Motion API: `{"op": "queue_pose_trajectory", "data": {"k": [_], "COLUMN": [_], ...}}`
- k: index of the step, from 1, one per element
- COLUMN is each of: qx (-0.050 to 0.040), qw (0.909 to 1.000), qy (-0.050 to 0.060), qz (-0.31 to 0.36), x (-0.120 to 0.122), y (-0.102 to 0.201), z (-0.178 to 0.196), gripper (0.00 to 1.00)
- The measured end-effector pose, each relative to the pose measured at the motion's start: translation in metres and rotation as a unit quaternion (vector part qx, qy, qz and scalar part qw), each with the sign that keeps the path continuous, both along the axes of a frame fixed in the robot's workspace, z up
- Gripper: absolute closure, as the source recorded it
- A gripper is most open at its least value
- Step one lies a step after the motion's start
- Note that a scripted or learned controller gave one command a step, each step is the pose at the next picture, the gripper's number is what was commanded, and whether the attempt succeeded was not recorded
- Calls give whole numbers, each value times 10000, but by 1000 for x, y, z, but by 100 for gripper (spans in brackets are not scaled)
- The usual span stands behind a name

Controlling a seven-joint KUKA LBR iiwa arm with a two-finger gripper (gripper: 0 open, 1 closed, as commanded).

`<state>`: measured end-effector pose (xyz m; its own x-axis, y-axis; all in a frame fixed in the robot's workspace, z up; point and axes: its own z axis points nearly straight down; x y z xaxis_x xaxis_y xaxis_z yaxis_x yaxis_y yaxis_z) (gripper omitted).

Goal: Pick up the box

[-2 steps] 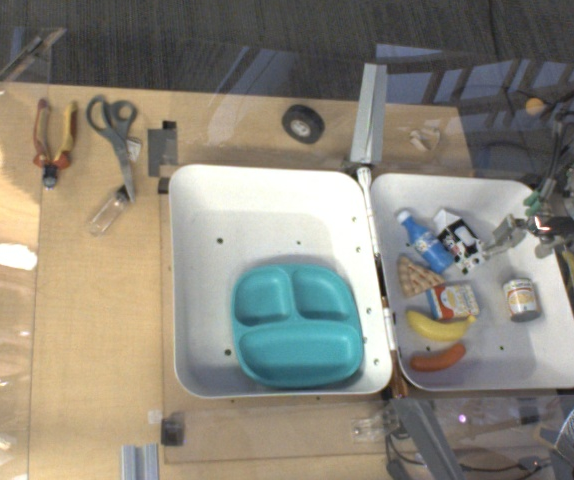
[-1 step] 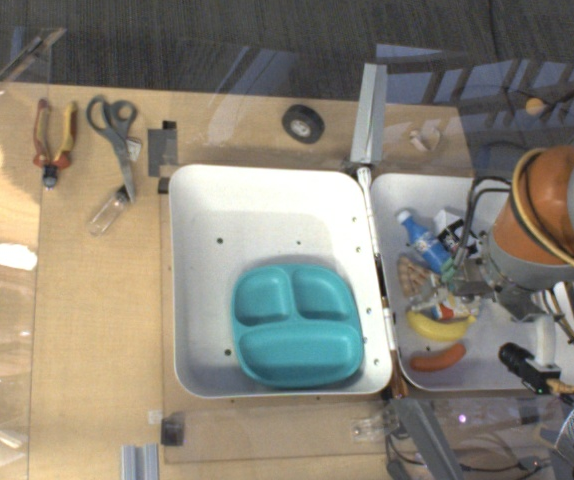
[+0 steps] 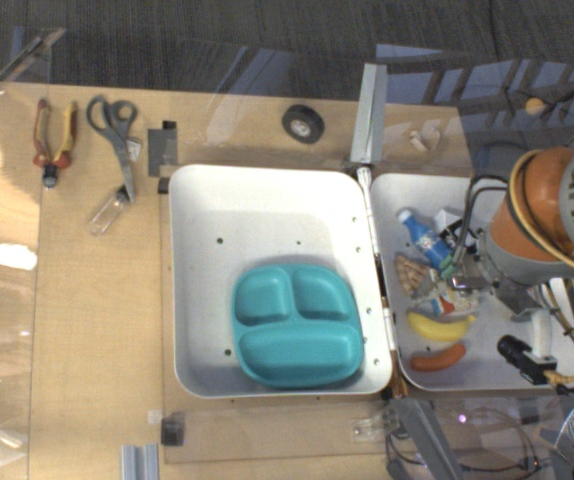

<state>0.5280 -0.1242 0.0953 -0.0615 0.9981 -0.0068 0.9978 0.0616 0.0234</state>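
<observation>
While my arm (image 3: 552, 208) reaches into the right bin (image 3: 487, 373), I cannot tell how its gripper (image 3: 464, 268) stands. What may be the box (image 3: 414, 273) lies just left of it, crowded by a blue bottle (image 3: 425, 236), banana (image 3: 440, 325) and sausage (image 3: 437, 359). A teal tray (image 3: 297, 325) sits in the left bin (image 3: 267, 203).

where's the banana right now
The banana lies in the right bin, just above the red sausage and below the hand.

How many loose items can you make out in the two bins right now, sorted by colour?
Teal: 1, divided tray
Blue: 1, bottle
Yellow: 1, banana
Red-orange: 1, sausage
Brownish clutter near the gripper: cannot tell apart
Total told apart: 4
</observation>
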Motion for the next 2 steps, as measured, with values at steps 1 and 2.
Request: {"op": "queue_pose_trajectory", "data": {"k": [1, 2], "qx": [-21, 23], "qw": [10000, 9997], "qy": [-77, 82], "qz": [14, 231], "x": [5, -28], "y": [0, 61], "z": [14, 115], "gripper": [100, 100]}}
